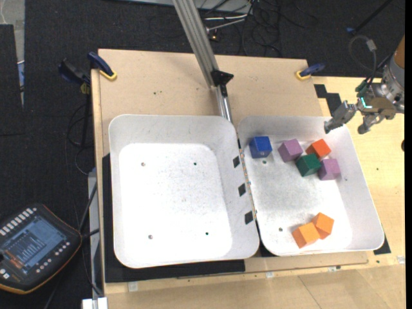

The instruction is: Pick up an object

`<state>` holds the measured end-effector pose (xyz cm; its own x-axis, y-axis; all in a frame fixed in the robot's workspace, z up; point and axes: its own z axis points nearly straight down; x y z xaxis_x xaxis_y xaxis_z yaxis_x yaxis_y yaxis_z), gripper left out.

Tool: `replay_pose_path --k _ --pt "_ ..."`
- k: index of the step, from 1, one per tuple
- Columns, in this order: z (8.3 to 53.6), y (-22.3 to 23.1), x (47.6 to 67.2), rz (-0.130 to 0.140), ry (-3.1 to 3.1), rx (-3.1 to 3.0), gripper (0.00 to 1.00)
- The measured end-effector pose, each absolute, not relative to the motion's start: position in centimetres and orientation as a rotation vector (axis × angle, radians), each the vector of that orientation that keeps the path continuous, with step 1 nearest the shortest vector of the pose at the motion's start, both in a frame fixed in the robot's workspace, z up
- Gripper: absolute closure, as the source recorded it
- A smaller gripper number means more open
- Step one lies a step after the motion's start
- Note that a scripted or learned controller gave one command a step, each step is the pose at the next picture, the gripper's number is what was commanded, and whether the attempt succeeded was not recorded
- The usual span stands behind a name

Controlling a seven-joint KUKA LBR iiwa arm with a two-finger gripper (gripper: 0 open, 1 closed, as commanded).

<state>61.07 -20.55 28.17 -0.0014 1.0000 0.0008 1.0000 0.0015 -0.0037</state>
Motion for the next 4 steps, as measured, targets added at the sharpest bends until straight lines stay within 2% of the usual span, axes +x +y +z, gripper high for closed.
replay_pose_path --k 1,3,4 --pt "28.4 -20.5 61.1 0.001 -2.225 -2.218 0.0" --pt "15.7 -20.3 60.6 0.005 -2.218 -2.218 0.0" --pt "11.8 -20.6 60.2 -0.005 -2.233 -2.235 0.0"
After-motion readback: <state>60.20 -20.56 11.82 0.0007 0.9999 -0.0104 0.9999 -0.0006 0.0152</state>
